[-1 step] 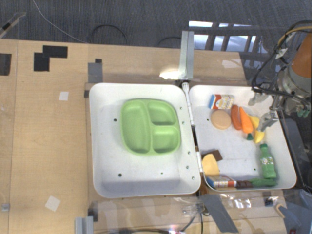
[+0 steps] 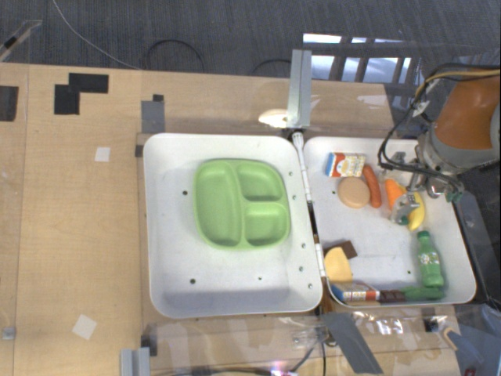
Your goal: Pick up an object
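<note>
Dark grey ribbed carpet (image 2: 196,14) runs behind a pale wooden bench (image 2: 70,233), which carries black square markers near its far left corner and a thin cable trailing across the floor beyond. Two shallow white bins sit side by side on the bench: the left white bin (image 2: 180,280) holds a light green three-compartment plastic tray (image 2: 239,204), lying flat near its middle.

Right of that tray, the right white bin (image 2: 462,280) holds a scatter of small things. Above this bin's far right corner hangs the grey arm with its orange band (image 2: 470,120), cables looping around the wrist, reaching down at a slant. Its two-finger gripper (image 2: 407,206) is low inside the bin, at a small yellow banana-shaped toy (image 2: 417,214) that lies by the bin's right wall; whether the fingers are spread or closed cannot be made out, and nothing is clearly seen between them.

Farther right of the tray lie a green plastic bottle (image 2: 428,263), on its side, a red-and-white carton (image 2: 344,164), a round tan disc (image 2: 354,193), an orange carrot-shaped toy (image 2: 372,188), a yellow wedge (image 2: 338,265) with a dark brown piece touching it, and a red-and-white marker pen (image 2: 368,294) along the near wall.
</note>
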You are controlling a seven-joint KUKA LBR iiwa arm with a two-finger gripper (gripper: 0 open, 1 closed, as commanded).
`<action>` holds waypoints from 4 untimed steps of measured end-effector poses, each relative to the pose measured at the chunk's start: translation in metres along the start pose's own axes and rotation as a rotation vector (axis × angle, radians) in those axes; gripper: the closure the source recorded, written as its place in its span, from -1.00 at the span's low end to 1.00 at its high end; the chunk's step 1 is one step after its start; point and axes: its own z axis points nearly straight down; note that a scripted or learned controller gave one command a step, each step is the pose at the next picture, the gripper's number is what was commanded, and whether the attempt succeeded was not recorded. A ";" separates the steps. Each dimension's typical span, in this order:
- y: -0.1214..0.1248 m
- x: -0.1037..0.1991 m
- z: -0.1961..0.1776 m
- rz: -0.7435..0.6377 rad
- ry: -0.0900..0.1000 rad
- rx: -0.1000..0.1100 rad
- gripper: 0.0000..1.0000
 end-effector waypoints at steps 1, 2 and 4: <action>0.065 0.022 0.001 0.087 0.005 -0.004 -1.00; 0.111 0.018 0.000 0.098 0.004 -0.004 -1.00; 0.120 -0.005 0.002 0.456 0.008 0.000 -1.00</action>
